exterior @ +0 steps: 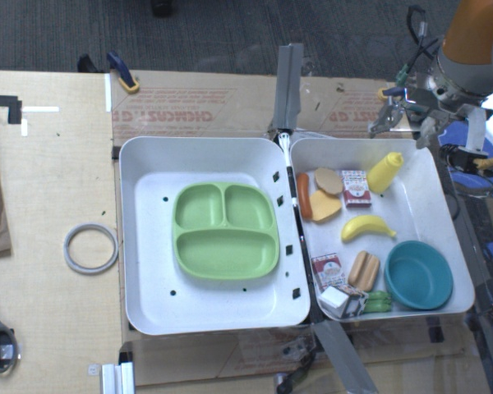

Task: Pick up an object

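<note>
A: Where is the grey arm's two-finger gripper [404, 120]?

B: At the upper right, above the far right corner of the right white plastic bin [444, 212], clear of everything inside it. Whether it is spread or pressed together I cannot tell; the tips are too small and cluttered with cables.

A: And the things it could pick?

B: All in that right bin. A yellow plastic mustard bottle [385, 172] lies tilted near the far wall, beside a small red and white carton [356, 187]. Left of those sit a tan bread slice [329, 180], an orange cheese wedge [325, 206] and an orange carrot-like stick [304, 197]. A yellow toy banana [367, 227] lies in the middle. Nearer the front are a round teal bowl [418, 274], a toy hot dog [363, 270] and a second red carton [327, 268].

A: The left bin?

B: The left white bin [140, 220] holds a light green divided plate [226, 231]. A grey tape ring [91, 247] lies on the bench, left of it.
</note>
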Available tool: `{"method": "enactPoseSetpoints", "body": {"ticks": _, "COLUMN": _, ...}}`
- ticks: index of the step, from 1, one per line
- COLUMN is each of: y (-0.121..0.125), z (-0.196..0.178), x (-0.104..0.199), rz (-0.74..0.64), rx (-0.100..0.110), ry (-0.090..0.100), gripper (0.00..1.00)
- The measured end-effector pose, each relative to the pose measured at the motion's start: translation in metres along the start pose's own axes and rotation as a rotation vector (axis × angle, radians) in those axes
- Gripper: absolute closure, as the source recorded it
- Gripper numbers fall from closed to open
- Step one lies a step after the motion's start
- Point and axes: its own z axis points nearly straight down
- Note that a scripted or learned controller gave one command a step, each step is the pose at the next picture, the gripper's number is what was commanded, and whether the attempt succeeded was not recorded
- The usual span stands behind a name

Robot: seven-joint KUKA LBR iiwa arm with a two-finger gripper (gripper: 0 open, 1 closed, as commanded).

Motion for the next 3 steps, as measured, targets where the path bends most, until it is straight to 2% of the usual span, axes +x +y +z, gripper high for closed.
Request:
{"method": "enactPoseSetpoints", "body": {"ticks": 1, "y": 0.007, "z": 0.151, "x": -0.022, "rz": 0.126, "rx": -0.009, "ry": 0.001, "gripper": 0.0}}
{"method": "enactPoseSetpoints", "body": {"ticks": 2, "y": 0.008, "z": 0.14, "x": -0.023, "rz": 0.125, "rx": -0.011, "ry": -0.001, "gripper": 1.0}}
{"method": "enactPoseSetpoints", "body": {"ticks": 3, "y": -0.011, "z": 0.004, "x": 0.051, "rz": 0.206, "rx": 0.001, "ry": 0.0, "gripper": 1.0}}
